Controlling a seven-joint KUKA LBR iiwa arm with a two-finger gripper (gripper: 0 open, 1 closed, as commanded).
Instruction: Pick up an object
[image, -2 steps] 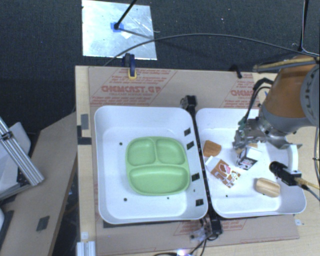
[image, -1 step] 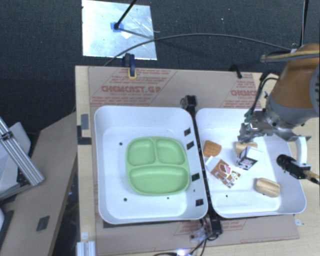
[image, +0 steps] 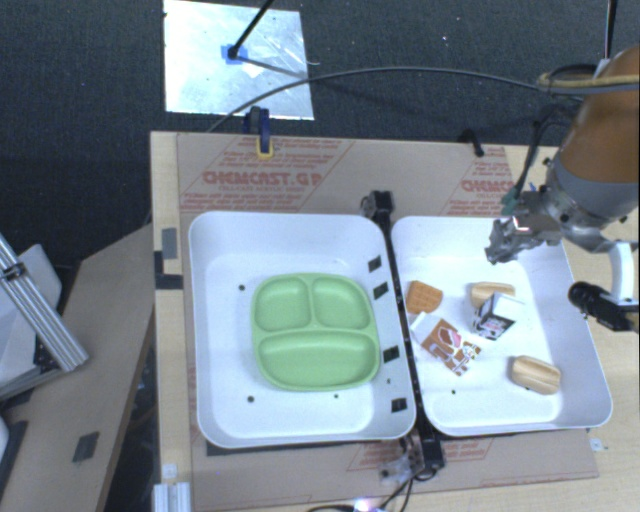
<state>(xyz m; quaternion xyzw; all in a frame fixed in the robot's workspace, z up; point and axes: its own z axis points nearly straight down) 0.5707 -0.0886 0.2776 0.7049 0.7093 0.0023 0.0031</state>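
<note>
hovering: gripper (image: 505, 245) over right bin (image: 585, 385), grip state unclear
target: small box (image: 494, 318), light, stiff; pinch flat sides

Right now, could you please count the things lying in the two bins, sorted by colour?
Green: 1, the divided plate in the left bin.
Tan or brown: 3, a flat piece, a block, a rounded block.
Patterned: 2, a small carton, a packet.
Total: 6.
</note>
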